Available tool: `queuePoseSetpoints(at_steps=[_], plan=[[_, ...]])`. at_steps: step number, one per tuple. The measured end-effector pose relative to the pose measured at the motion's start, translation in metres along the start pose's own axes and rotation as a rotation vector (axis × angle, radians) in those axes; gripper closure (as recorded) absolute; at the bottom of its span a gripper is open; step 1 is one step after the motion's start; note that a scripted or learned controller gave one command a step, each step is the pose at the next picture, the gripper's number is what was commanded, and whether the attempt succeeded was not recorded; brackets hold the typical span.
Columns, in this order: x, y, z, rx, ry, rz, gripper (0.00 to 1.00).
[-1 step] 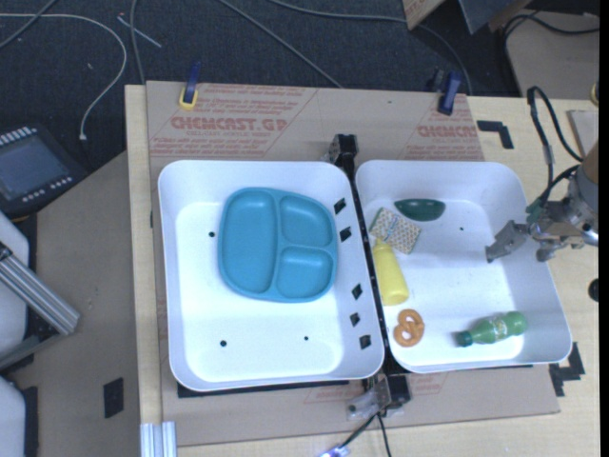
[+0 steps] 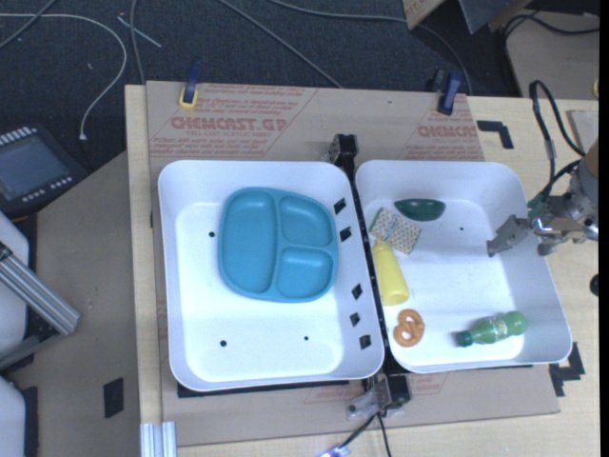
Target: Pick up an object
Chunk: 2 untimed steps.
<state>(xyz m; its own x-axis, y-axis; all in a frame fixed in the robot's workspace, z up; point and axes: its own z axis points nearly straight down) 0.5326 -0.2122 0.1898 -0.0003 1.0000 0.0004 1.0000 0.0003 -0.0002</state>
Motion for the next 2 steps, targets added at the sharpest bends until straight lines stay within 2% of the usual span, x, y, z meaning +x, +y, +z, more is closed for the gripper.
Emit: queuePoseSetpoints(at_steps=[1,2], plan=[[0.0,-0.007,0.044,0.005,0.002,0.001,0.0],[-0.003,-0.01,0.105,0.007,0.008,-0.002,0.0]])
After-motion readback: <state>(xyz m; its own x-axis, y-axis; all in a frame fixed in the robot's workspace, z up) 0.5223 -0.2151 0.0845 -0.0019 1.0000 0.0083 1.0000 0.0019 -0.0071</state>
